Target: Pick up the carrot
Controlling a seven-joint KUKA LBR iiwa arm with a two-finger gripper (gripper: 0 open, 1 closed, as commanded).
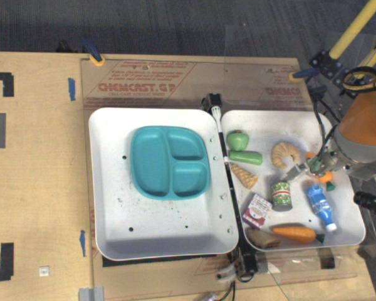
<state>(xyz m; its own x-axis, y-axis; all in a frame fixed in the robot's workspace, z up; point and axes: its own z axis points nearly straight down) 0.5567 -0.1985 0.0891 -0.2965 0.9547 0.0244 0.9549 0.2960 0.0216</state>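
1. Pale plywood bench top fills the scene, with a brown cardboard sheet printed in red letters lying on it under the bins, and dark carpet beyond the far edge.
2. Left shallow white bin sits on the cardboard, touching the right shallow white bin along a shared middle edge.
3. Grey arm with its orange band reaches in from the right, over the right bin's right rim.
4. Teal plastic plate with three compartments lies flat in the middle of the left bin.
5. Two-finger gripper hangs low over the right part of the right bin, near a small orange piece; whether its fingers are apart or closed cannot be made out, and nothing is seen between them.
6. Orange toy carrot with a dark green end lies on its side near the right bin's near rim, well apart from the gripper.
7. Blue plastic bottle with a white label lies just above the carrot's right end.
8. Green toy vegetable lies near the bin's left wall.
9. Tan toy bread ring sits beside the gripper's left.
10. Small green-labelled can stands near the bin's middle, with a pink-and-white carton to its left.
11. Tan waffle cone lies below the green vegetable.
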